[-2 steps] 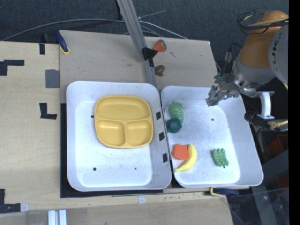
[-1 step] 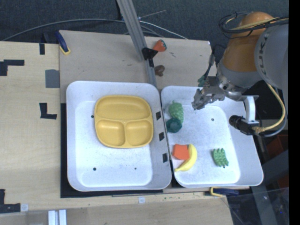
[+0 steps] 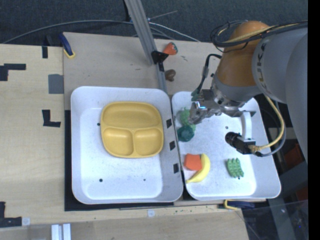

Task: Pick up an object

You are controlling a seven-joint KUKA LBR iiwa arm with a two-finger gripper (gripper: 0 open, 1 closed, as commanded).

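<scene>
Pincer (image 3: 196, 115) sits low over the upper-left part of the right bin (image 3: 265, 184), hanging off the grey arm (image 3: 280, 59) with the orange band (image 3: 240, 54) that comes in from the right. Its tip is right at a pale green object (image 3: 185, 116), touching or nearly so. Can't tell whether the pincer is wide, narrow or gripping: the metal at the tip blurs into the green thing, so no claim of a hold.

Candidate objects, all in the right bin:
- pale green object, at the bin's left wall, under the pincer tip
- dark teal round object (image 3: 186, 133), just below the pale one, touching or just beside it
- orange block (image 3: 192, 161), lower left of the bin, against a yellow banana (image 3: 202, 170) that curves round its right side
- green ridged piece (image 3: 234, 167), lower middle, well apart from the others

A black cable fitting (image 3: 239, 142) off the wrist hangs over the bin's middle (part of the rig, not a bin object).

Left bin (image 3: 80, 149) holds a yellow divided plate (image 3: 132, 129), three compartments, lying flat in the upper half.

On the bench (image 3: 110, 59) above the bins: a small orange-red object (image 3: 171, 48) and a brown one (image 3: 170, 75), both beside a grey slanted pole (image 3: 141, 24).
</scene>
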